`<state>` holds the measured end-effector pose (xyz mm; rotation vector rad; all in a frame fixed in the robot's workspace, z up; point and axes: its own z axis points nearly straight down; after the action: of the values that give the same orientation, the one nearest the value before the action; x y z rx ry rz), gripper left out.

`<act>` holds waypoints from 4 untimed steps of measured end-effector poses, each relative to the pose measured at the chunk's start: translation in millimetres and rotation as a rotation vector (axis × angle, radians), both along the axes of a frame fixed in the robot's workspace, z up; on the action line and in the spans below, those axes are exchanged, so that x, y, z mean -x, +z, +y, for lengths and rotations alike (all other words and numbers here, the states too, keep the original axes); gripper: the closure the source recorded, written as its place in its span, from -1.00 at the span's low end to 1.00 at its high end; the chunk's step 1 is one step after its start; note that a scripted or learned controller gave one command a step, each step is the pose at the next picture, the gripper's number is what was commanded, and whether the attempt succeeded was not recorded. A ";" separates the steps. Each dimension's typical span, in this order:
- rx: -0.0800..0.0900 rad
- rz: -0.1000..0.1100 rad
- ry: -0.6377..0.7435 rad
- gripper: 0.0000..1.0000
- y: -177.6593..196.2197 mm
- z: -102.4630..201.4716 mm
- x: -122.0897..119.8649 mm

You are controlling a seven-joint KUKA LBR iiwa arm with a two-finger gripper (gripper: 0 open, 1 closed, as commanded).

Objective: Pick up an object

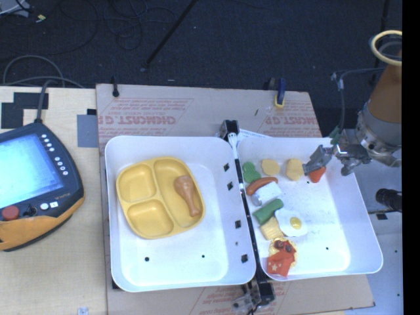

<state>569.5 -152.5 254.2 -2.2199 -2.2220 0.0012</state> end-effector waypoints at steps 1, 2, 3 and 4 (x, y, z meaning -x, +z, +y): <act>-0.001 0.002 0.000 1.00 9.7 -0.8 0.1; -0.002 0.003 -0.002 1.00 19.1 -2.7 0.6; -0.005 0.010 0.003 1.00 -29.5 62.5 30.5; -0.003 -0.006 0.006 1.00 55.3 121.6 44.1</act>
<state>525.4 -30.9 309.4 -2.2146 -2.2306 -0.0083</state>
